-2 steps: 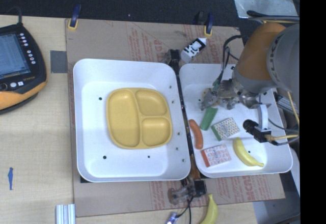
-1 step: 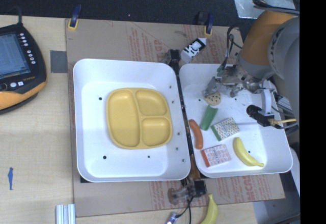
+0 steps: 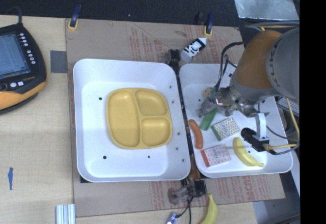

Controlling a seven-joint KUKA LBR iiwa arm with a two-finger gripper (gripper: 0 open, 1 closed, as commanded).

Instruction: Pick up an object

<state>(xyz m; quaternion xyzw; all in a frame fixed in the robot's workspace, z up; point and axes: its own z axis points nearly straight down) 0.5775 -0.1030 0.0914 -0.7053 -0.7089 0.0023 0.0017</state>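
Gripper (image 3: 213, 107) low in rt bin (image 3: 285, 167), open/closed can't tell, by green obj (image 3: 206, 122).

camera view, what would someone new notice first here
Probably the yellow divided plate, lying alone in the middle of the left white bin. Next, the grey and orange arm reaching in from the right over the right bin, its gripper low among small items: a green object, a sausage, a banana and two patterned packets.
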